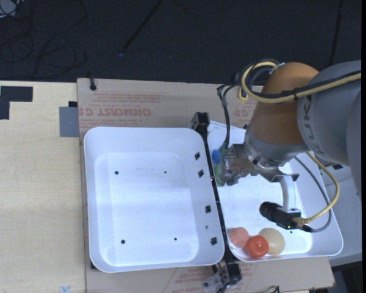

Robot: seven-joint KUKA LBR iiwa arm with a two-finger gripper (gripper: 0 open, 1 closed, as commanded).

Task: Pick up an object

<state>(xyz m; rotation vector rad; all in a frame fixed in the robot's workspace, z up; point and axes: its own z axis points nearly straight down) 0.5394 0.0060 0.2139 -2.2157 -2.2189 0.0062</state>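
Red ball [257,246] below tool [227,171]

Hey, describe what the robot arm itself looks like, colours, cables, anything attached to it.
The arm has a bulky grey body with a rounded orange band above the wrist. Yellow and black cables loop near the band, and another yellow cable curves down the right side. The gripper is dark metallic hardware, and a small black cylinder hangs below.
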